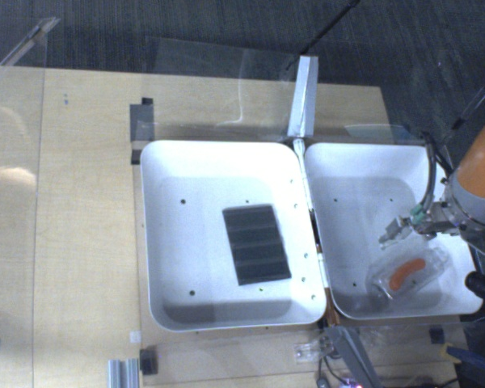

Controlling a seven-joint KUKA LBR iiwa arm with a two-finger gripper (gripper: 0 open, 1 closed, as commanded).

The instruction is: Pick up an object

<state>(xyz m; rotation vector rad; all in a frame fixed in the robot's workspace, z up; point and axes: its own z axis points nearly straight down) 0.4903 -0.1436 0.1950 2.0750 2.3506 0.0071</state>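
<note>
Two shallow white bins sit side by side on the wooden worktop (81,241). The left bin (170,176) carries a dark ribbed rectangular pad (257,244) lying flat near its middle. The right bin (347,168) carries the likely target: an orange oblong piece inside a clear wrapper or case (406,274), lying flat toward the bin's near right corner, apart from the walls.

The arm (478,176) enters from the right, and the hand (398,229) hangs over the right bin, just up and to the left of the wrapped piece. Its tips are small and blurred against the white floor, so whether they are spread or pressed together cannot be told; nothing is seen between them.

The step in hand appears to be the approach: the hand is positioned near the object but no grasp is evident. The next move probably calls for a short shift toward the near right corner to centre over the orange piece, then a descent to the bin floor. The clear covering looks glossy and may slip or crumple under pinching.
</note>
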